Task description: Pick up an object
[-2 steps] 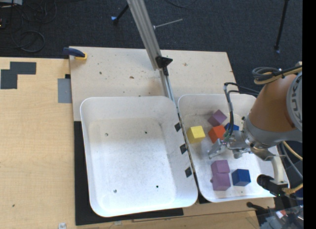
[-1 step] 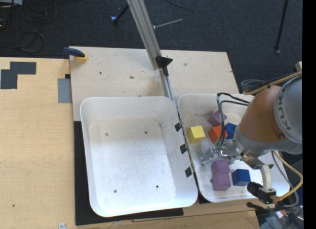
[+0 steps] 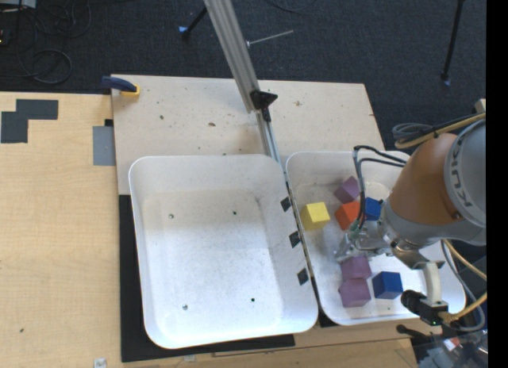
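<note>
Down in right bin (image 3: 317, 170), fingers (image 3: 355, 244) among blocks, orange block (image 3: 347, 215) adjacent, grip state can't tell.

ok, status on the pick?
Claw low in right white bin, among coloured blocks. Nearest: orange cube, purple cube. Grip state unclear.

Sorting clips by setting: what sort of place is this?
Likely a robotics lab: a grey and orange arm works over two white bins of coloured blocks, with cables on dark carpet.
</note>
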Available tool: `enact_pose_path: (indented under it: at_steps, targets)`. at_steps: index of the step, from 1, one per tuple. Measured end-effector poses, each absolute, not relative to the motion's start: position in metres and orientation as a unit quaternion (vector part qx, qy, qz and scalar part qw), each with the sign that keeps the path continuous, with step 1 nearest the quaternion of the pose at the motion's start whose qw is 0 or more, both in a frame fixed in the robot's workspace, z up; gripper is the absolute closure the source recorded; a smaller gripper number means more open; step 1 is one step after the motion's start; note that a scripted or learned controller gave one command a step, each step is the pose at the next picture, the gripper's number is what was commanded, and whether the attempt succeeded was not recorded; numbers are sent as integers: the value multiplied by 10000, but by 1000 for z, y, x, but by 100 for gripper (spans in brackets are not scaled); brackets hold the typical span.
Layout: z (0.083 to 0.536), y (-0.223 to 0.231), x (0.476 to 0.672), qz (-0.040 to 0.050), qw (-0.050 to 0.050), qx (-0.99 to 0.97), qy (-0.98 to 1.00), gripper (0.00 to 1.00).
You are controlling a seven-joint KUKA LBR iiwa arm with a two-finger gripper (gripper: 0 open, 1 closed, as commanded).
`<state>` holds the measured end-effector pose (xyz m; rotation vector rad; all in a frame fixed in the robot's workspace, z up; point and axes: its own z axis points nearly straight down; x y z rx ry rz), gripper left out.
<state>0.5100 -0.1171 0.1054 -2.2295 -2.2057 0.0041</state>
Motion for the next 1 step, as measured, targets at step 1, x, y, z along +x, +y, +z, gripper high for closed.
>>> enact_pose_path:
  at_steps: [1]
  targets:
    - [159, -117, 501, -5, -4, -7104, -7037, 100]
